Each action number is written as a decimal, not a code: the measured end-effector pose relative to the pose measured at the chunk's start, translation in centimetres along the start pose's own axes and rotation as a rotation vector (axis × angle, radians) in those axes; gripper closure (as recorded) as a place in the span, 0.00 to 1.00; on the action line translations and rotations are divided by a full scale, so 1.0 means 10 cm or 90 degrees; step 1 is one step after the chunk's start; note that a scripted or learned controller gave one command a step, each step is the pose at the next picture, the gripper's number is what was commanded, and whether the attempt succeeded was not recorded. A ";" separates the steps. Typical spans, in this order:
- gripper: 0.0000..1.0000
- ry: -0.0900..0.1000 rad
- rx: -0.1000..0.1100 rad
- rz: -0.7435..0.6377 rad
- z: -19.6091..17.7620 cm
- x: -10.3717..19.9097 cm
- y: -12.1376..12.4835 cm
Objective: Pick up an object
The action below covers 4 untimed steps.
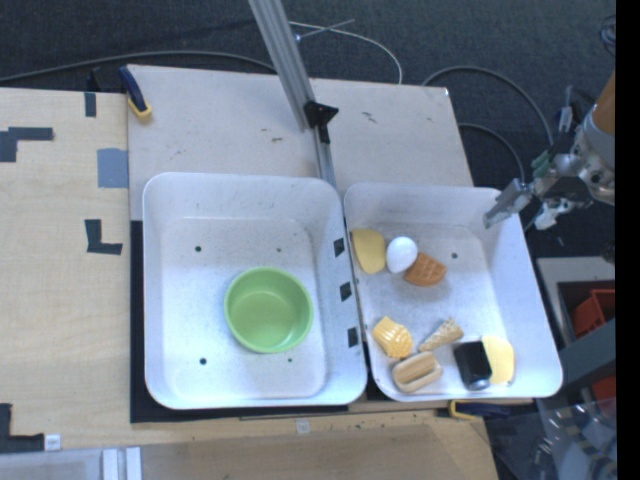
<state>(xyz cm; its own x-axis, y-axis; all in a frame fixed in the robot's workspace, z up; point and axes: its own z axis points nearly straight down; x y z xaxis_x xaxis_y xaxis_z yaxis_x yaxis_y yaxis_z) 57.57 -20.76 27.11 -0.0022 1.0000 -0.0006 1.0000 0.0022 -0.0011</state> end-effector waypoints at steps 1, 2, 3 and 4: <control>0.00 0.000 0.000 0.000 0.00 0.00 0.00; 0.00 0.001 0.004 0.000 0.62 0.02 0.06; 0.00 0.001 0.005 0.001 1.27 -0.01 0.03; 0.00 -0.001 -0.004 0.000 1.62 -0.01 0.05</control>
<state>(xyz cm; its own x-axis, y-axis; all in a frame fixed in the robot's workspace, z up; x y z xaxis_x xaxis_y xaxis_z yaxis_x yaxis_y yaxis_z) 58.08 -20.84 10.87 -0.0023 1.0000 -0.0021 1.0000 0.0024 0.0059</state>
